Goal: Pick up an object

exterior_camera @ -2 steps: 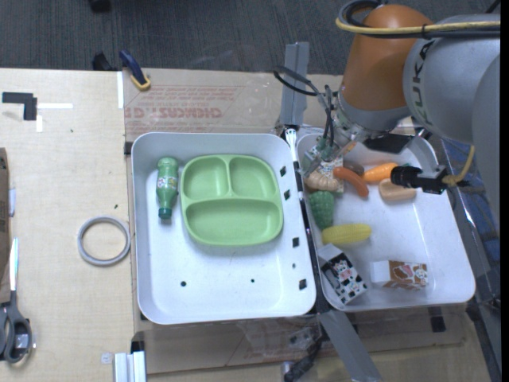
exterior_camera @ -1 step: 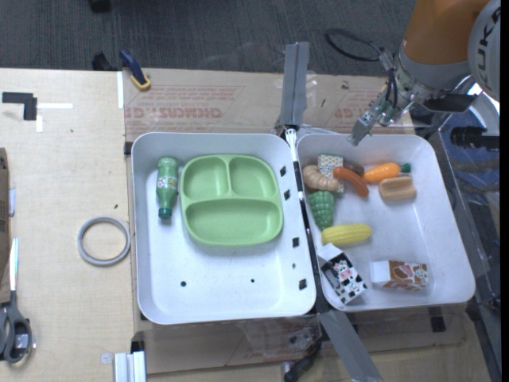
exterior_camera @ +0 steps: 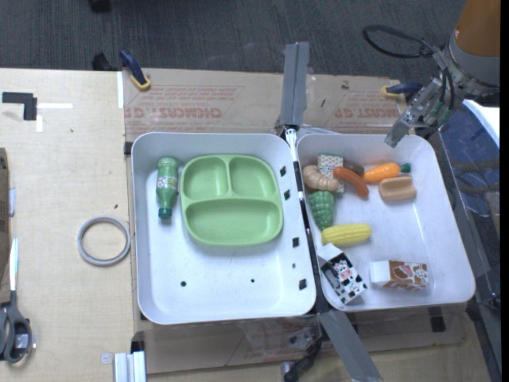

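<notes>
Pale green three-compartment plastic plate [exterior_camera: 231, 200]; green plastic bottle [exterior_camera: 166, 186]; orange toy carrot [exterior_camera: 381, 170]; yellow toy corn cob [exterior_camera: 346, 233]; black-and-white cow-patterned carton [exterior_camera: 343, 278]; white shallow bins [exterior_camera: 151, 277].

A pale wooden bench [exterior_camera: 56, 173] with a cardboard sheet [exterior_camera: 207, 102] stands on dark grey carpet [exterior_camera: 238, 14].

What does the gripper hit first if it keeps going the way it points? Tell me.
Probably the right bin's far rim or bare floor near it. The gripper slants down-left toward the carrot, which comes next, though depth is unclear.
</notes>
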### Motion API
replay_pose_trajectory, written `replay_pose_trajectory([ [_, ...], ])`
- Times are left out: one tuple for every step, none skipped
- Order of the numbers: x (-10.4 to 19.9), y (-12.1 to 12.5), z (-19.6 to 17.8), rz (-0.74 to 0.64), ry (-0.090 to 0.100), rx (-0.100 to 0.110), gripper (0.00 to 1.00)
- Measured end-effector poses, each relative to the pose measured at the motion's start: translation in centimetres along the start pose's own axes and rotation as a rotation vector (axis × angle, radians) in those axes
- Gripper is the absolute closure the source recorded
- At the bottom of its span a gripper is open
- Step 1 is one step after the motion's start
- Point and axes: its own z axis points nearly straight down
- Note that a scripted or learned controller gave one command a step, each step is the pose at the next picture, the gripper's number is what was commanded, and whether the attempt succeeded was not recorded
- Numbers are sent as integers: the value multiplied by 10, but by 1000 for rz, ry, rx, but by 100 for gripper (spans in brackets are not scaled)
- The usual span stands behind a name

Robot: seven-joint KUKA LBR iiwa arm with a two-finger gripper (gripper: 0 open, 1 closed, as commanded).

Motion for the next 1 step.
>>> replay_pose_trajectory([
  [8, -12, 197, 259, 3, 2, 100],
])
